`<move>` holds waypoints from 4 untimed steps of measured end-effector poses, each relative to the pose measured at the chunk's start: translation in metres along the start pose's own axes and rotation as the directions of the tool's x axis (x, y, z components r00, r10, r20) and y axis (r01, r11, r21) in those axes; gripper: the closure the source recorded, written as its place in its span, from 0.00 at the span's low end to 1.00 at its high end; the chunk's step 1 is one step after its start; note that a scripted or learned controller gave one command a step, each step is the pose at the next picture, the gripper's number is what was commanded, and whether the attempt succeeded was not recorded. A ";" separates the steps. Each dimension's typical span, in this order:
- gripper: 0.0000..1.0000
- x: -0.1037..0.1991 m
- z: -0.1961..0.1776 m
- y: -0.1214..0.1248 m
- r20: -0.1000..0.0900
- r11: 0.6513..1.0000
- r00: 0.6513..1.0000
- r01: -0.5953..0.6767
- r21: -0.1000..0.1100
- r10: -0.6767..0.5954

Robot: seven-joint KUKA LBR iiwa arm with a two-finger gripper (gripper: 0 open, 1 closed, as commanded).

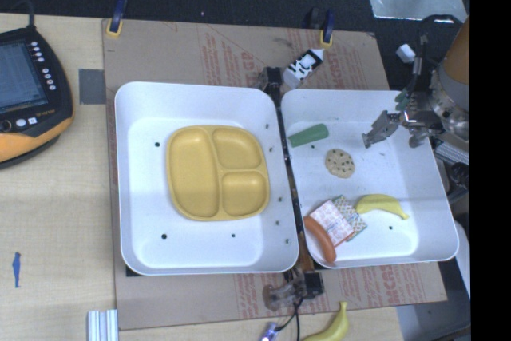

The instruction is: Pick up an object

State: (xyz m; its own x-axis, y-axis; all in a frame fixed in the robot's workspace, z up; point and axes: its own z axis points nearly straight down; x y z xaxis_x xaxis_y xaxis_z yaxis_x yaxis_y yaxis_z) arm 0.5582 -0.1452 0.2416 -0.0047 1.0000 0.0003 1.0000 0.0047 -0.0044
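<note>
The gripper (395, 128) hangs with its fingers apart and nothing between them, over the right bin (427, 172). At its eight o'clock lies the cookie (339, 163): probably light, stiff and brittle, and flat, so best pinched gently across its edges.

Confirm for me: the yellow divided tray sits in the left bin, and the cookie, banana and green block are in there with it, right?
Not quite. The yellow divided tray is in the left bin, but the cookie, banana and green block lie in the right bin, as the camera view shows.
</note>
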 end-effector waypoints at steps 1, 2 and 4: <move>0.00 0.031 0.132 0.030 0.001 1.000 1.000 0.002 0.003 -0.002; 0.00 0.041 0.150 0.033 0.001 1.000 1.000 0.001 0.002 -0.001; 0.00 0.009 0.150 0.027 0.001 1.000 1.000 -0.001 0.001 0.001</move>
State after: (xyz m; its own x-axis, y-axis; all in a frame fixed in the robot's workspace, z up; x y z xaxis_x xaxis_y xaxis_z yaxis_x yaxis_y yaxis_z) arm 0.5849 -0.1356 0.0915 -0.0037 1.0000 -0.0004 1.0000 0.0036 -0.0053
